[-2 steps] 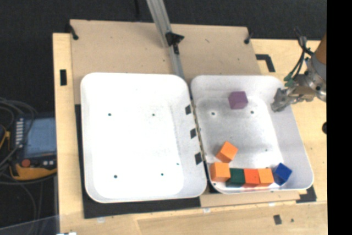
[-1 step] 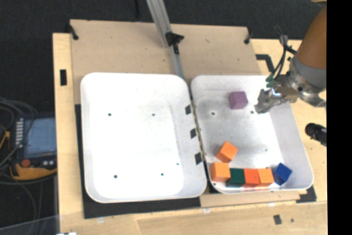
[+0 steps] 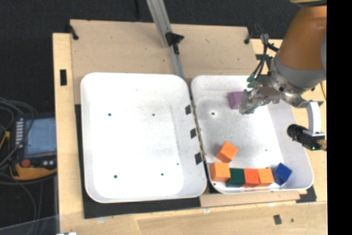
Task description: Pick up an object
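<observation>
1. The pincer [image 3: 248, 104] sits low in the shallow white right-hand bin [image 3: 248, 84], beside a small purple block [image 3: 235, 99], seemingly lined up for grasping.
2. Its opening: cannot tell.

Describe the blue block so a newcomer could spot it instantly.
Look at the right-hand bin, along its near wall where a row of blocks sits. The blue block is at the row's right end, in the corner, turned slightly askew. Its neighbours are orange and green; it alone is blue.
</observation>
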